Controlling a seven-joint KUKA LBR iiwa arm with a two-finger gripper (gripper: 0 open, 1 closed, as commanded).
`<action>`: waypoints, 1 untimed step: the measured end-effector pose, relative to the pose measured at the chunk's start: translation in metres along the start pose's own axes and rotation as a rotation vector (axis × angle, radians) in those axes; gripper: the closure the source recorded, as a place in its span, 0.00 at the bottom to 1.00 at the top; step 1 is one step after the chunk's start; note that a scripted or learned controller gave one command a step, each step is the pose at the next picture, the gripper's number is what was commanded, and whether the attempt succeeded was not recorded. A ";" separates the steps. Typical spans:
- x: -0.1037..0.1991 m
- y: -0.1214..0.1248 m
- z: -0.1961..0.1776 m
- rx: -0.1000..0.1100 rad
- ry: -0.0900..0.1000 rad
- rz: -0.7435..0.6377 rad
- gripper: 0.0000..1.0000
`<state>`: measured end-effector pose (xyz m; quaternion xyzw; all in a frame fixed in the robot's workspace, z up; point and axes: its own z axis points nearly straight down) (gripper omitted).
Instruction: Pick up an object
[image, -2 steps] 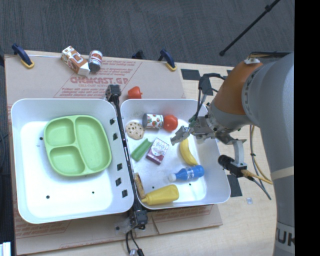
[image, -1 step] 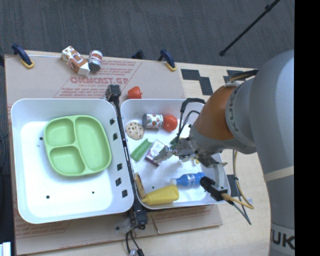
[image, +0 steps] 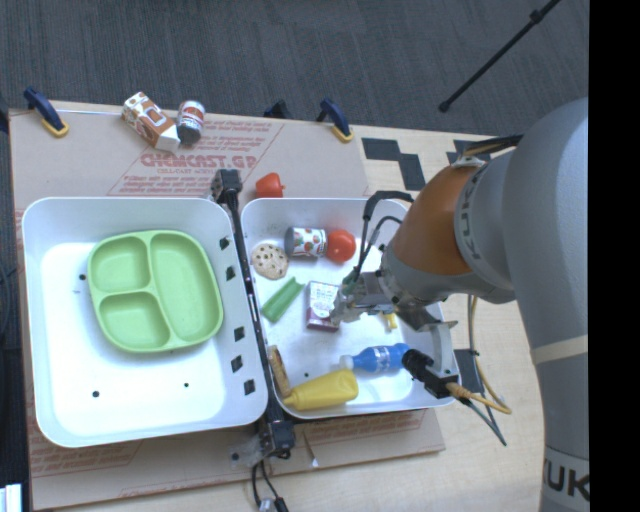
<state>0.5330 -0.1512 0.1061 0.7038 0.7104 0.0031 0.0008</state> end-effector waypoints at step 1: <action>-0.060 -0.046 -0.052 0.006 -0.004 0.005 1.00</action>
